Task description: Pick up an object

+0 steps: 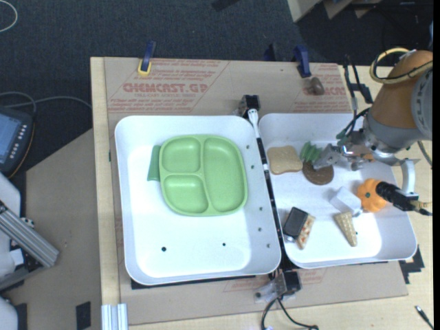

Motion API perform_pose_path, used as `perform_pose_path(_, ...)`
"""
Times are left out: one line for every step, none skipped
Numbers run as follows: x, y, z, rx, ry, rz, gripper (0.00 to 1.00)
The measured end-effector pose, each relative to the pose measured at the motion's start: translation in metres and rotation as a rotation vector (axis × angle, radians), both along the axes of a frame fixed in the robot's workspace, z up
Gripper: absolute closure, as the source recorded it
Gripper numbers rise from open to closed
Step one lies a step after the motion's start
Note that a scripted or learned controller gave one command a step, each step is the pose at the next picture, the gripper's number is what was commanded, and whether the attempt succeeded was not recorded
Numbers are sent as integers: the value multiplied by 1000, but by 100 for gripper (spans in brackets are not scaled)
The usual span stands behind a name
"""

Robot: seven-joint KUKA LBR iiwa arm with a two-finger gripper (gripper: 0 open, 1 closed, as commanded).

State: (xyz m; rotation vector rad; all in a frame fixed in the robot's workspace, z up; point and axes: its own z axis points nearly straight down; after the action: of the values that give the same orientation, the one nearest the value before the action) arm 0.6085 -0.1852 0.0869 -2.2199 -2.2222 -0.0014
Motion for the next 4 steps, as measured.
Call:
perform_pose_path(3, 0, 14, -2, -10, 0, 100)
perform_pose_path(-5, 4, 68, -3, -6, 0, 100)
perform_pose_path(-3, 6, 133, -4, -9, 0, 100)
perform_pose_path(-2, 6, 139, -3, -4, 0, 100)
